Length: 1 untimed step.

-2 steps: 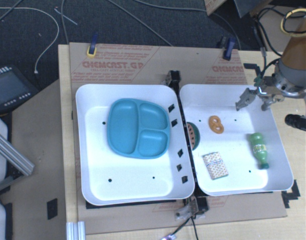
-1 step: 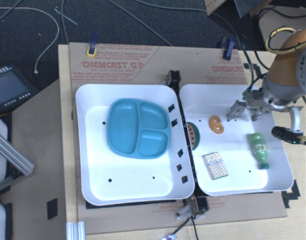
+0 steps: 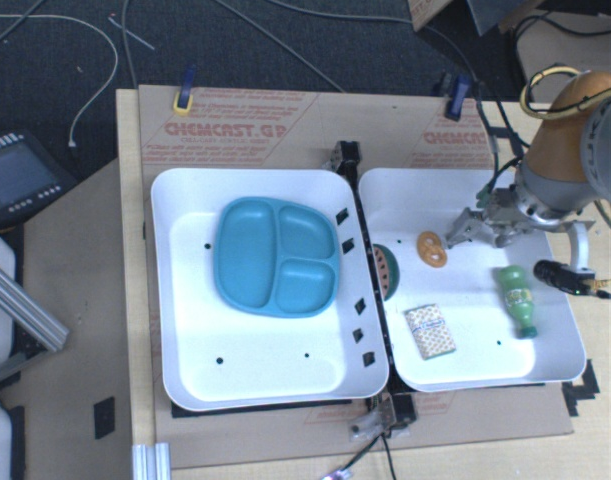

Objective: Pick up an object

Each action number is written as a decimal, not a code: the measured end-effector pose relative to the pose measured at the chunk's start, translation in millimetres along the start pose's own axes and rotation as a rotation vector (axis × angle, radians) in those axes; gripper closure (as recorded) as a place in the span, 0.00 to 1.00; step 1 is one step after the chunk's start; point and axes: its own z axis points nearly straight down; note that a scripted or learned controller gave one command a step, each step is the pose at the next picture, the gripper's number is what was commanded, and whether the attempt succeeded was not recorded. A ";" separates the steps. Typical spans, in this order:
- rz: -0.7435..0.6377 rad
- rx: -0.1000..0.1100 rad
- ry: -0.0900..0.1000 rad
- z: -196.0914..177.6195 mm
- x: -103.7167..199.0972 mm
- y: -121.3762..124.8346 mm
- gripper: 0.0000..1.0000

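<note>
Bench (image 3: pixel 285 118) of brown board carries the two white bins side by side. The left bin (image 3: pixel 185 358) holds a big blue plate (image 3: pixel 278 257) with three compartments, lying flat in its upper middle part. The right bin (image 3: pixel 465 363) holds the smaller things. The grey arm (image 3: pixel 575 138) with its orange band comes in from the right, and its gripper (image 3: pixel 463 230) stands over the upper part of the right bin, with the claw spread open and nothing between the fingers. A green bottle (image 3: pixel 518 301) lies near the right wall of this bin. A small patterned packet (image 3: pixel 430 330) lies lower, toward the middle. A dark round thing (image 3: pixel 386 271) sits against the left wall, partly hidden. A small orange-brown object (image 3: pixel 432 249) lies just beside the gripper, to its left and a little lower.
</note>
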 end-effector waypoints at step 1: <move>-0.001 -0.005 -0.001 -13.3 0.2 1.6 1.00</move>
